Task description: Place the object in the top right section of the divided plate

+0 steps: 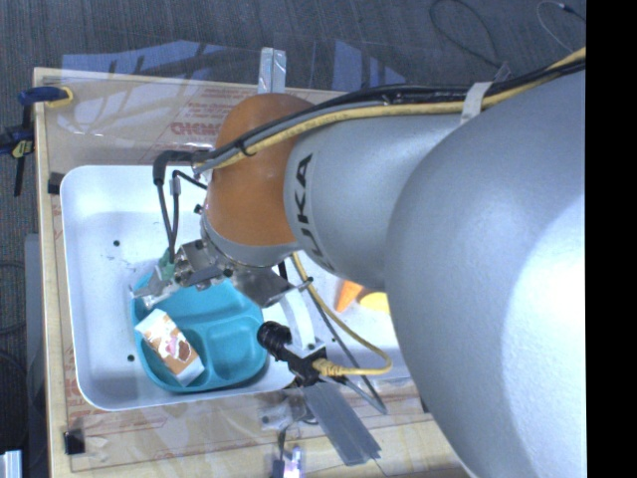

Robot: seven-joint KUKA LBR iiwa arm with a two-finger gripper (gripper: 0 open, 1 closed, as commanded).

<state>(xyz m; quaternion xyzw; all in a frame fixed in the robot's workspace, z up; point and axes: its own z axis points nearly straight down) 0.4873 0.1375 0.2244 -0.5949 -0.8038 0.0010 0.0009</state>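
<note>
- Dark grey ribbed flooring surrounds a pale wooden bench [60, 147] that carries a shallow white plastic bin [90, 267] on its left side.
- Reaching from the right, the big grey arm with its orange band [254, 182] covers most of the bench; the gripper [194, 265] sits low over the top edge of a teal plastic divided plate [234, 342].
- Whether the claw is spread or closed cannot be told, as the wrist hides it, and nothing can be seen between its tips.
- Smooth and glossy, the teal plate has raised ridges and rounded corners, and lies in the bin's lower right part, near the bottom wall.
- A small brown-and-white printed packet [171, 347] lies in the plate's lower left section, flat and boxy.
- Bare white bin floor stays open along the left and top walls.
- A small orange object [350, 292] shows just right of the plate, partly under the arm.
</note>
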